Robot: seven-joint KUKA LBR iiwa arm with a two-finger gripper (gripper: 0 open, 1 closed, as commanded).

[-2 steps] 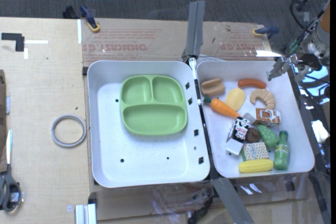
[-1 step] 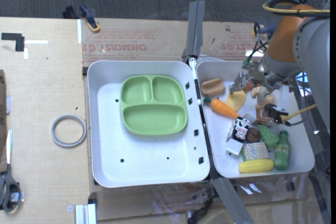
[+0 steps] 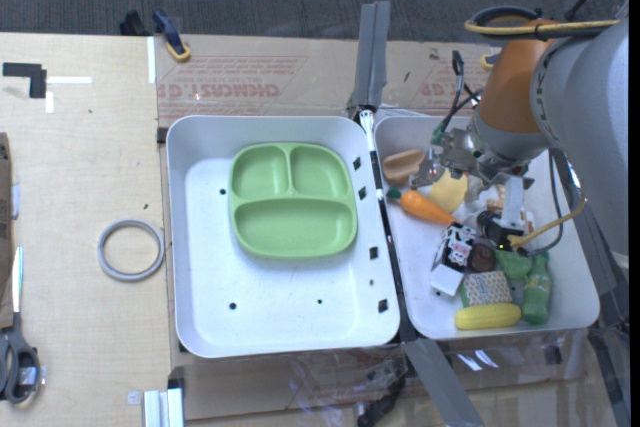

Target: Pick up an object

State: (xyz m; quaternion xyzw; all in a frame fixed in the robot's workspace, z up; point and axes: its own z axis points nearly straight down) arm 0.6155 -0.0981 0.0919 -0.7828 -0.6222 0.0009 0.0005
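Arm low over right bin [image 3: 580,310], gripper [image 3: 470,177] among crowded toys: carrot [image 3: 424,206], yellow piece [image 3: 448,190], corn [image 3: 487,317]. Grip state: cannot tell. Best to single out 1 item, descend straight, avoid neighbours. Green plate [image 3: 293,198] sits in left bin [image 3: 200,315].

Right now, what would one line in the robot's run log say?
arm: over right bin | end effector: low among toys near carrot | grasp: none seen | left bin: green divided plate
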